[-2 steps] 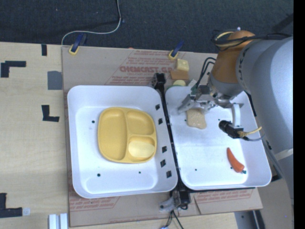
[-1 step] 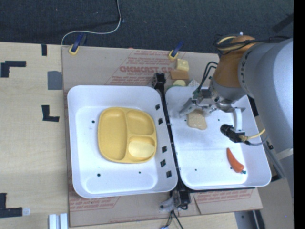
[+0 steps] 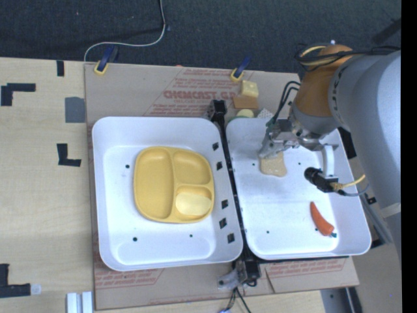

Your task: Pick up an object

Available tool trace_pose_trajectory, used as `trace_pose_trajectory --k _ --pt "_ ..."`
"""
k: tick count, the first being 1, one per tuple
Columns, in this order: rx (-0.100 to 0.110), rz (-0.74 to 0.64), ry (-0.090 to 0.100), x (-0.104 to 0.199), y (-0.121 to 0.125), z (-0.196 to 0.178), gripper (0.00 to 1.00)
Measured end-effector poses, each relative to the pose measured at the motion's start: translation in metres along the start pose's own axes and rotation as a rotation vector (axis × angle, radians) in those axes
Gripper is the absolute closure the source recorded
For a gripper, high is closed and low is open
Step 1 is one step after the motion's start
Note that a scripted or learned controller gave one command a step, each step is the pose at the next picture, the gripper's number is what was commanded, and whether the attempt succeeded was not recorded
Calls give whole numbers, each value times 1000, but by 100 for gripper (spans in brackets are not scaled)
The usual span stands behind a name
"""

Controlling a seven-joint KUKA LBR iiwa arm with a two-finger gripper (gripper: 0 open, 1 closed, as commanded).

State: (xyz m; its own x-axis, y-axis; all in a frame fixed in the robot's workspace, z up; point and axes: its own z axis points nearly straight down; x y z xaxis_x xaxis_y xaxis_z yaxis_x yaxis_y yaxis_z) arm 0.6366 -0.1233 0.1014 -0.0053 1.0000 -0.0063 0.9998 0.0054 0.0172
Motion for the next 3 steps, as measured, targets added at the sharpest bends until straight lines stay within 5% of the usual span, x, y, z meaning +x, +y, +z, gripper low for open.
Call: trace_pose_trajectory --k 1,2,3 --pt "12 7 6 -38 -63 2 100" --pt "13 5 6 -37 -62 3 0" --pt "20 7 7 -62 -118 -61 0"
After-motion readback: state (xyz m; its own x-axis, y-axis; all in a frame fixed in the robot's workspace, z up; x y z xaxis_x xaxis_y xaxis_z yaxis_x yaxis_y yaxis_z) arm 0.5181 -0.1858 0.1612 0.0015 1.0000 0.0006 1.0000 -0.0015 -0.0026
